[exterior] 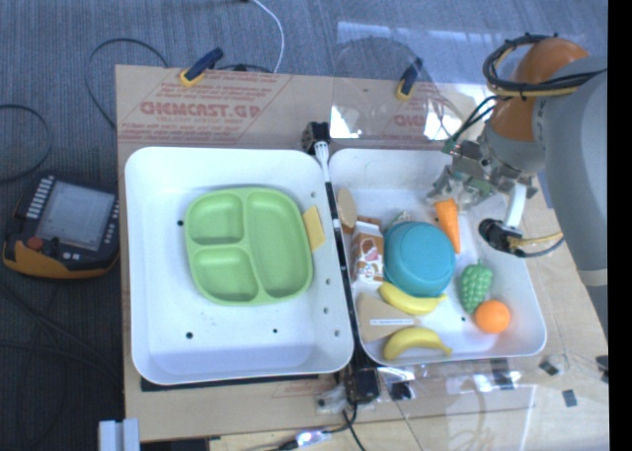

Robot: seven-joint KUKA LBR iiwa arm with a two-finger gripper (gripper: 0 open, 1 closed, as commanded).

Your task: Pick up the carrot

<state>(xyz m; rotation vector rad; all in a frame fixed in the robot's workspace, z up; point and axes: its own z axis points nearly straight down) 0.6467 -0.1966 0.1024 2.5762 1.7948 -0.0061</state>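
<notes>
The carrot [449,222] lies in the right bin [533,316], toward its far right part, its thick end pointing far and its tip pointing near. It rests just beside the right rim of a blue bowl [420,258], which sits upside down or nearly so in the middle of that bin. The hand [457,186] hangs directly over the carrot's far end, reaching in from the right on the grey arm [578,158] with its orange band; its tips are close to the carrot's top, but whether they are released or clenched on it cannot be told from this slant.

Near the bowl lie two bananas [410,300], one touching the bowl's near edge and the other closer to the bin's near wall. A bunch of green grapes [475,284] sits right of the bowl, with an orange [491,316] just near it. Left of the bowl stands a small brown and white carton [367,252].

The left bin [158,340] holds a green divided plate [244,245] with three compartments, and a yellow piece [313,228] touches its right edge. Both bins rest on a surface [148,113] covered with cardboard.
</notes>
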